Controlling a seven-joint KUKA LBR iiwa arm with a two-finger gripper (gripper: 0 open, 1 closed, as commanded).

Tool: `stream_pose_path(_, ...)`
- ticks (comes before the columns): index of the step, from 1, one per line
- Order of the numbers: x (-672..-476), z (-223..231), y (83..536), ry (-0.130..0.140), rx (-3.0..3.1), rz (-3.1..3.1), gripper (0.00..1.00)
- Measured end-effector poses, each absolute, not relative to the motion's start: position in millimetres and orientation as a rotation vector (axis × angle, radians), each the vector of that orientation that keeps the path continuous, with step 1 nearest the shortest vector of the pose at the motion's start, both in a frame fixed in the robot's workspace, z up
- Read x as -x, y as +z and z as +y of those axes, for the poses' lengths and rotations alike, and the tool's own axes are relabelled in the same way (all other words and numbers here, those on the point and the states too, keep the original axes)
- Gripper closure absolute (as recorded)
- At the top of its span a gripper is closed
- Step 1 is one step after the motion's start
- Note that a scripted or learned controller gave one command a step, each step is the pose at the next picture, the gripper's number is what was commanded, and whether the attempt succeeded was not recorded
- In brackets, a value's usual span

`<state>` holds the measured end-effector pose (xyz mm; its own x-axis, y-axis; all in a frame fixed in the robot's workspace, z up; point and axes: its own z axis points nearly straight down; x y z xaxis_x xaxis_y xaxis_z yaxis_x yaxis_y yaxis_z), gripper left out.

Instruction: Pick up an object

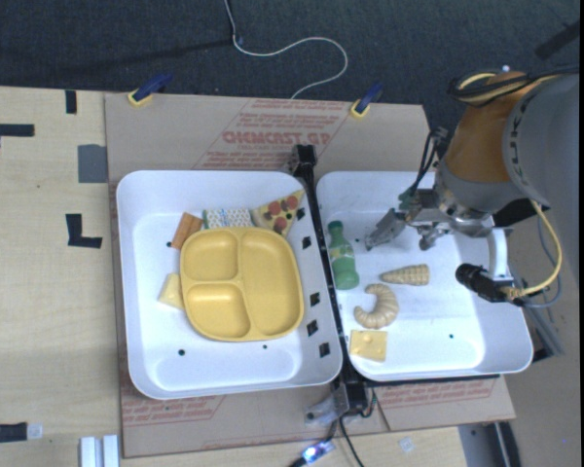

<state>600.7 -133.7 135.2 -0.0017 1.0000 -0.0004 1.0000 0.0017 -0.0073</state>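
Observation:
In the right bin [487, 348] lie a green bottle [343, 258] against the left wall, a cone-shaped pastry [407, 276], a croissant [378, 305] and a yellow cheese slice [369, 345]. My gripper [402, 241] hangs over the bin's upper middle, just above the cone and to the right of the bottle. It is open, its two fingers are spread apart, and there is nothing between them. One fingertip [375, 239] points toward the bottle.
The left bin [141, 339] holds a yellow divided plate [241, 282], with a pizza slice [280, 212], an orange piece [186, 230] and a cheese wedge [169, 290] around it. A black divider [316, 261] separates the bins. A cable [526, 285] loops off the wrist at right.

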Motion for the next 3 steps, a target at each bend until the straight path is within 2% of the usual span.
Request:
stream_pose_path(1,-600.2,-133,82,0.005,2.220,-2.223,0.00)
stream_pose_path(2,-601.0,-133,95,0.001,2.219,-2.224,1.00)
stream_pose_path(3,-592.0,-134,151,-0.003,2.222,-2.223,1.00)
